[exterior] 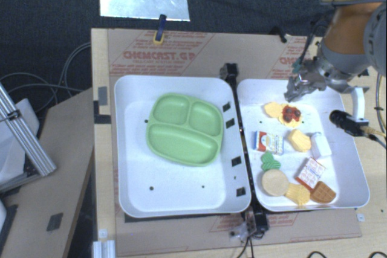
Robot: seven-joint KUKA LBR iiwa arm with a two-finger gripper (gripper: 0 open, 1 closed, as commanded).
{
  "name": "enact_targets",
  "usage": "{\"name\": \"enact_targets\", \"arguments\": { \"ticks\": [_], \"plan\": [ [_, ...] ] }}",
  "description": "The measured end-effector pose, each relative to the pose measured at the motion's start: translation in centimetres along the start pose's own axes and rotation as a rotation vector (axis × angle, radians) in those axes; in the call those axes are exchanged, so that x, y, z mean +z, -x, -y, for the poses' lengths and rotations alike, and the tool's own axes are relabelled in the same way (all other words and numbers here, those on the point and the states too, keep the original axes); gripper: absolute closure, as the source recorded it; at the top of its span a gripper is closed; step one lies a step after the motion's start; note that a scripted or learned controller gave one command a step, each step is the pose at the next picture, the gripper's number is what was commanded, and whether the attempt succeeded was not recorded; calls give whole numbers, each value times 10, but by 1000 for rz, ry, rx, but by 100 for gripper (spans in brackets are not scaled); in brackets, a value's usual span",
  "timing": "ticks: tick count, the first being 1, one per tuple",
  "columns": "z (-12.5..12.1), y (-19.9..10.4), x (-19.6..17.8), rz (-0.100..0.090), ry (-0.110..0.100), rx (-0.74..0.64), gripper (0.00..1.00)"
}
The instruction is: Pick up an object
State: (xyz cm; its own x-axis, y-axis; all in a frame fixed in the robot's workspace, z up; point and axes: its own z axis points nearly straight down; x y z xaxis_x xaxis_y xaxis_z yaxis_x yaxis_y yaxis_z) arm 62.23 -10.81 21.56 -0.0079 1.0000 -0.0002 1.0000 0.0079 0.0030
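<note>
I see the likeliest target, a yellow piece topped with a red blob (286, 112), lying near the far end of the right bin (357, 190). The gripper (294, 92) hangs just above and behind it, over the bin's far edge, and from my seat I cannot tell how the claw stands; nothing shows clamped in it. The grey arm (354, 21), with its orange band, comes in from the right.

Closer to me in the same bin lie more small items: a red and white packet (268, 142) near the left wall, a yellow block (298, 141) just beside it, and a white wrapper (318, 145) touching the block's right side. Below the packet sits a green leafy piece (269, 161), then a round tan disc (274, 182). A second red and white packet (310, 172) lies to the disc's right, with a yellow wedge (297, 194) and a brown waffle (323, 193) near the front wall.

The left bin (130, 190) holds a green divided plate (184, 129), set well apart from the small items. Both bins rest on a cardboard sheet (181, 51).
</note>
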Motion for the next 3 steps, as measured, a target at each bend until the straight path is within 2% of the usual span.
{"name": "enact_targets", "arguments": {
  "ticks": [1, 2, 3],
  "plan": [
    [-17, -61, -5, -1, 1, 0, 100],
    [-27, -107, 1, 0, 0, 0, 100],
    [-27, -112, -1, 0, 0, 2, 100]
  ]
}}
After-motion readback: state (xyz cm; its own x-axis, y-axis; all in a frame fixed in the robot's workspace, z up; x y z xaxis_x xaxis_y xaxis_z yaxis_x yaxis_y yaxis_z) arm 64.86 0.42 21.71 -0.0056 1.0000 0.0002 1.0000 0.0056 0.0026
